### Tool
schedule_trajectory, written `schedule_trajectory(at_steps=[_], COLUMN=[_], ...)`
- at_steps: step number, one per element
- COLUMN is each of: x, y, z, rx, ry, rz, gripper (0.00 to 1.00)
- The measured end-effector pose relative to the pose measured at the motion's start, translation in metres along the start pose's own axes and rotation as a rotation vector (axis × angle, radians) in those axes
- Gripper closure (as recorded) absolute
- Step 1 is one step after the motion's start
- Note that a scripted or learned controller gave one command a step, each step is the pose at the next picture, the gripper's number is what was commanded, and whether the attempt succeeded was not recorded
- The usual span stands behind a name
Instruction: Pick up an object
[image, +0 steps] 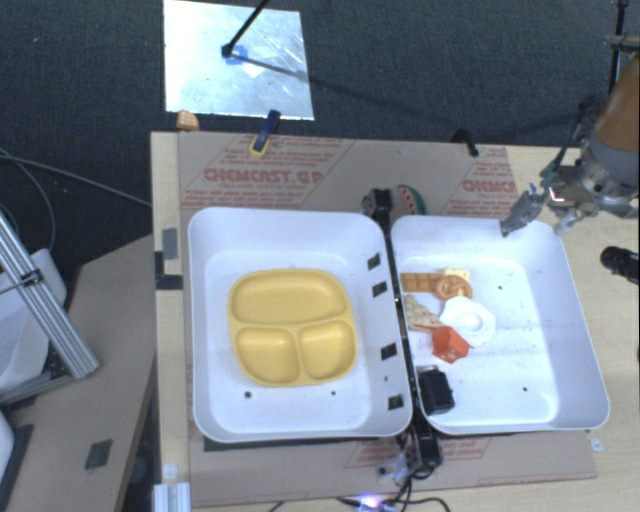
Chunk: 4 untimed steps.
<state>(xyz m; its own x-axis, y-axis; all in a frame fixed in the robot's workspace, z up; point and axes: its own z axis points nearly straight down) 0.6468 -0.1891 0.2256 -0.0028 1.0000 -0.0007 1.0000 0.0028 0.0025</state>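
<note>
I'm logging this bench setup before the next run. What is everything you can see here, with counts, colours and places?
White bins: two, white, side by side on the bench.
Divided plate: one, yellow, three sections, in the left bin.
Small items: a cluster, tan, white and red-orange, by the right bin's left wall; kinds unclear.
Black block: one, black, right bin's lower left corner.
Board: one, tan with red print, under the bins.
Shiny sheet: one, silver, on the dark floor beyond the bench.
Gripper: one, grey, above the right bin's far right corner, open, holding nothing.
</note>
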Motion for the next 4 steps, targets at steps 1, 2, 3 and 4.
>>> schedule_trajectory(at_steps=[1,2,3,4], x=[0.029,0.01,0.12,0.18], y=[-0.056,-0.102,-0.129,-0.161], z=[-0.13,-0.275,-0.216,-0.105], rx=[-0.012,-0.018,0.005,0.013], ry=[-0.002,-0.007,0.004,0.003], rz=[-0.004,0.003,-0.012,-0.007], gripper=[0.0,0.0,0.0,0.0])
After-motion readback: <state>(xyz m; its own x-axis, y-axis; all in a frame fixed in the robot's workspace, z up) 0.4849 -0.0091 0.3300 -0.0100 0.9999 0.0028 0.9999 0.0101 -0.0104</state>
